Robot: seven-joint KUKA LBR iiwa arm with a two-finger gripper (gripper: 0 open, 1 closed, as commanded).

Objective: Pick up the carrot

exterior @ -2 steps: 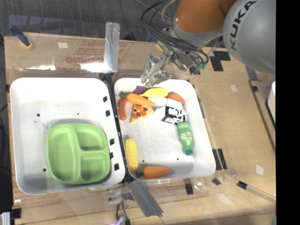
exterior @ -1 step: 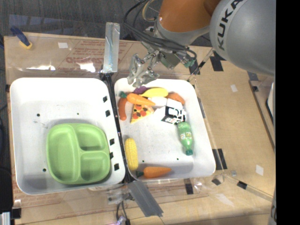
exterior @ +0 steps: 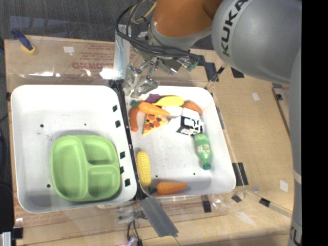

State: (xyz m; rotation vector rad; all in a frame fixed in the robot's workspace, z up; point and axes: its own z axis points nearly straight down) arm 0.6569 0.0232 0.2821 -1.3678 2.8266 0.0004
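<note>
An orange carrot (exterior: 171, 188) with a green stub lies along the front wall of the right bin (exterior: 174, 152). A second orange carrot-like piece (exterior: 154, 108) lies in the pile at the back of that bin. My gripper (exterior: 141, 85) hangs over the bin's back left corner, just above and left of that pile, far from the front carrot. Its metal fingers (exterior: 133, 82) look spread, and nothing sits between them.
The back pile also holds a yellow banana (exterior: 170, 101), a pizza slice (exterior: 152, 122), a sausage (exterior: 134, 119) and a black-and-white box (exterior: 190, 125). A green bottle (exterior: 203, 150) and a corn cob (exterior: 144, 168) lie nearer the front. A green divided plate (exterior: 86, 166) sits in the left bin (exterior: 31, 111).
</note>
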